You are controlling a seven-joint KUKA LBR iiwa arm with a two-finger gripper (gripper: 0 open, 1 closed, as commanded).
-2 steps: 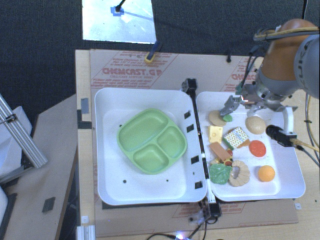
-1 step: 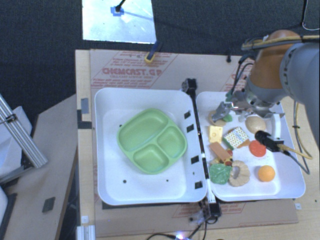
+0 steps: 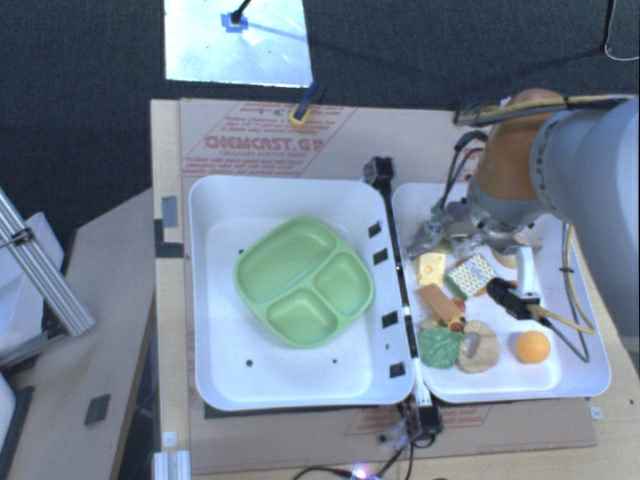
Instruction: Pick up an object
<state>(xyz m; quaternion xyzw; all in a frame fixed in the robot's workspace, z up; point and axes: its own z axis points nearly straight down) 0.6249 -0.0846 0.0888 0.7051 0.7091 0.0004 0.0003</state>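
Note:
The right bin holds several small things. A yellow cheese wedge lies near its left wall, with a checkered green-and-white piece beside it. Below them lie an orange-brown stick, a green leafy piece, a tan round piece and an orange ball. My gripper hangs low over the upper left part of this bin, just above the cheese wedge. I see nothing held in it.
The left bin holds a light green divided plate at its middle. A black clip rail runs between the two bins. The grey arm covers the right bin's upper right part.

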